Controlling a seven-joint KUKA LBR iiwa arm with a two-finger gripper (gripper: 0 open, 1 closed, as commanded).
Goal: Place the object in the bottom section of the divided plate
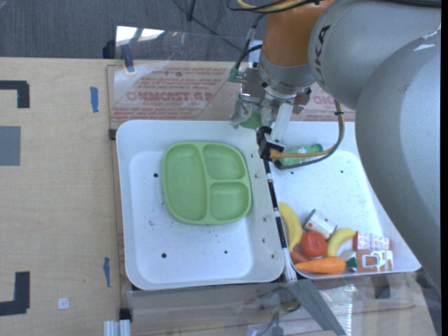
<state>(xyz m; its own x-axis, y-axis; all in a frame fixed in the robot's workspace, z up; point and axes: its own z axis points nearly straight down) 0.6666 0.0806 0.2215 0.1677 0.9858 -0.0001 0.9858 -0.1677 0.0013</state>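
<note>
Looming arm (378,47), gripper (262,121) half-hidden.

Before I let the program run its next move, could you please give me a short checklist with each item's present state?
1. Divided plate lies flat in the left bin: ok.
2. Its bottom section shows bare green: ok.
3. Object in the gripper: cannot tell.
4. Gripper over the plate: not ok; it hangs at the bins' far edge, near the wall between them.
5. Banana, tomato and carrot lie in the right bin, apart from the gripper: ok.
</note>
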